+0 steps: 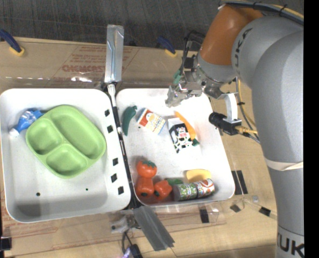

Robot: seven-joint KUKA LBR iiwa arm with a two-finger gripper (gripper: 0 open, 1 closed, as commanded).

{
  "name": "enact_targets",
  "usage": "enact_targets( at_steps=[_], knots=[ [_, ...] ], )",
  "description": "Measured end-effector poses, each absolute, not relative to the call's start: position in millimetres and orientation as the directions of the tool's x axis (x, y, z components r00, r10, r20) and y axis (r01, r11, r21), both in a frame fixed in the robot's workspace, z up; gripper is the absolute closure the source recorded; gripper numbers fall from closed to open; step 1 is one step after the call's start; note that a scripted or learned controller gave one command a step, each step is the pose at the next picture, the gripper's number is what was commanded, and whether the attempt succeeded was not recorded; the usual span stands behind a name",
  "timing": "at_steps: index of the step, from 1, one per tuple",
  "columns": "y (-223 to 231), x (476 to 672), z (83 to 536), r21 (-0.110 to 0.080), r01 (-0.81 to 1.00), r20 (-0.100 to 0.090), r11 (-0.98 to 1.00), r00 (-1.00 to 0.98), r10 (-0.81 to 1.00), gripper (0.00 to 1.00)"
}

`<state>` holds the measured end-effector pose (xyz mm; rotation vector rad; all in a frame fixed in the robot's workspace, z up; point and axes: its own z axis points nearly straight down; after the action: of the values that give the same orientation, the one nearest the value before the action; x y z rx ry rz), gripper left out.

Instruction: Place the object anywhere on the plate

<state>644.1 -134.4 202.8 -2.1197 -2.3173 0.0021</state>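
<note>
- Grey arm casing and its orange band cover the upper right of the camera view, and the casing is cut off by the frame edge.
- Gripper (176, 97) hangs over the far edge of the right bin (224, 165); its tips are small and blurred, and I cannot tell how they are set. Nothing is visibly between them.
- Left bin (8, 144) holds a green plate (65, 139) with 3 compartments, all bare. A blue object (27, 118) is partly hidden behind the plate's far-left rim, too unclear to name.
- Right bin holds a dark green curved piece (128, 118) by the divider, a white and orange carton (150, 121), a black-and-white cow-print carton (181, 137) with an orange carrot-like stick (184, 122) lying against it, red pieces (147, 180) clustered near the front, a yellow piece (198, 174), and a can (193, 190) lying on its side by the front wall.
- Every loose object in the right bin is well apart from the plate.
</note>
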Motion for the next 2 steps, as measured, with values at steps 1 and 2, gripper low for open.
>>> enact_targets(
  at_steps=[1,2],
  knots=[
    [-144.3,608.6,153.6,-0.005,1.0,0.0,0.006,-0.006,1.0,1.0],
    [-106.0,657.2,188.3,0.0,0.938,-0.001,0.347,-0.347,0.938,1.0]
  ],
)
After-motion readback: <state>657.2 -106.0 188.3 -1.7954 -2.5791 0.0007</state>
